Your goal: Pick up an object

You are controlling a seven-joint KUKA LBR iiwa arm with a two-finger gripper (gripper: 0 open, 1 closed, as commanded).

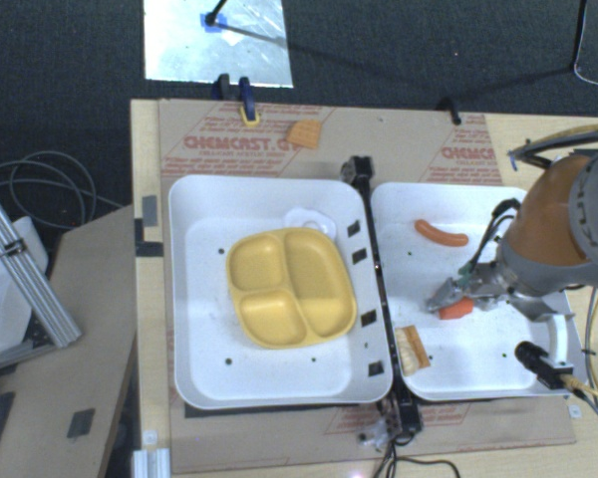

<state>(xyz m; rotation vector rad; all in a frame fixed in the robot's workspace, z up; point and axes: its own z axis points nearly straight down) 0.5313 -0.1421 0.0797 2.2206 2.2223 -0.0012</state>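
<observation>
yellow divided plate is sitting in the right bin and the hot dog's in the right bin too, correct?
Not quite. The yellow divided plate lies in the left bin, as the camera view shows. The hot dog is indeed in the right bin.

In the right bin lie three small things. A long orange sausage (442,232) lies flat toward the far side. A short red-orange piece (456,309) lies in the middle. A brown cracker (411,349) leans at the near left edge.
</observation>
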